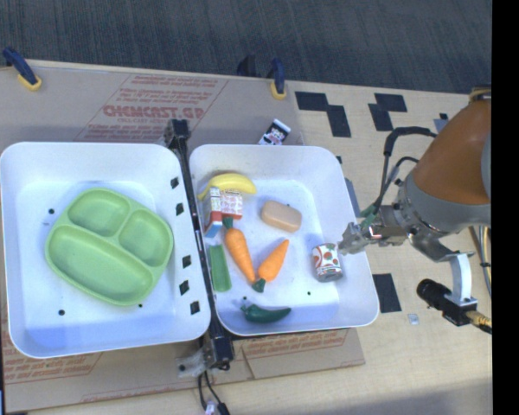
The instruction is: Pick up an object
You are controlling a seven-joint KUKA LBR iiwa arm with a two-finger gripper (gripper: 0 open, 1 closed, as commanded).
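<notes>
Bins side by side: the left bin [17,232] holds a green plate [108,245], the right bin [350,206] toy food. Arm [450,167] ends in a gripper [353,238] whose state I cannot tell. Just left of it, nearly touching, stands a small can [327,261], upright, nearest thing to grab.

A dark grey carpeted floor [242,15] fills the top of the view behind the bench. The bench is covered with a tan cardboard sheet [156,102] printed with faded red lettering and held at its far edge by 2 blue clamps [22,69]. Black square markings [324,109] sit on the lighter bench surface [415,353] at right.
</notes>
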